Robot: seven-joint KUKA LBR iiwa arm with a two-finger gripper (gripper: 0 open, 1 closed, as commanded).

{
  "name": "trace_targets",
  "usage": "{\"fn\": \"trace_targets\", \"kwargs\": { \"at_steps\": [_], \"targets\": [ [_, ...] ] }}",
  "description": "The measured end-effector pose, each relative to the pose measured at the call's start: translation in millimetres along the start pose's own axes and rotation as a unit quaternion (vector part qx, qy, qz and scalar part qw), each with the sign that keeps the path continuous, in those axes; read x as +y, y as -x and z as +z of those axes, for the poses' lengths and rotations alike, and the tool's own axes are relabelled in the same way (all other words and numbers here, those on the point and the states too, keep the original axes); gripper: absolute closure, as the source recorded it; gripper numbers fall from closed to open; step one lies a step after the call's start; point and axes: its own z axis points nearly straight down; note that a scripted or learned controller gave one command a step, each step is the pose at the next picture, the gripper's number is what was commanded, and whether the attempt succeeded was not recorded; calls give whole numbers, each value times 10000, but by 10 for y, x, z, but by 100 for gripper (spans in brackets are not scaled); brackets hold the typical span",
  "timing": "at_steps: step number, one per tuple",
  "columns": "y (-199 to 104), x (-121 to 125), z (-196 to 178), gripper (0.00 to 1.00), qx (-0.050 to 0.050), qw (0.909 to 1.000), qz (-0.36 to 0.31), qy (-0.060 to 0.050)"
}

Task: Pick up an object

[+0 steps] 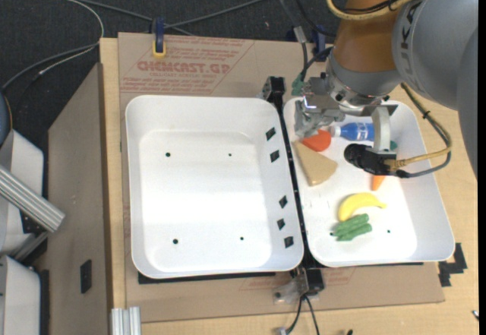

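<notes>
My gripper (310, 125) hangs low over the back left part of the right bin (425, 238), just above a red-orange round thing (320, 141). A tan wedge (318, 165) lies right in front of that. A blue and white bottle (357, 131) lies to the gripper's right, partly hidden by the wrist. Farther forward a yellow banana (358, 205) rests beside a green bumpy thing (351, 229). A small orange piece (378, 181) peeks out near the middle of the bin.
The left bin (201, 189) stands beside the right one, with a dark clipped divider (287, 174) between them. Both sit on a cardboard sheet (182, 64). Cables run across the dark floor behind.
</notes>
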Motion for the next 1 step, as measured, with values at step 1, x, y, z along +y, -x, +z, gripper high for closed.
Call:
{"fn": "trace_targets", "kwargs": {
  "at_steps": [1],
  "targets": [
    [-534, 7, 161, 100, 0, 10000, -1, -8]
  ]
}}
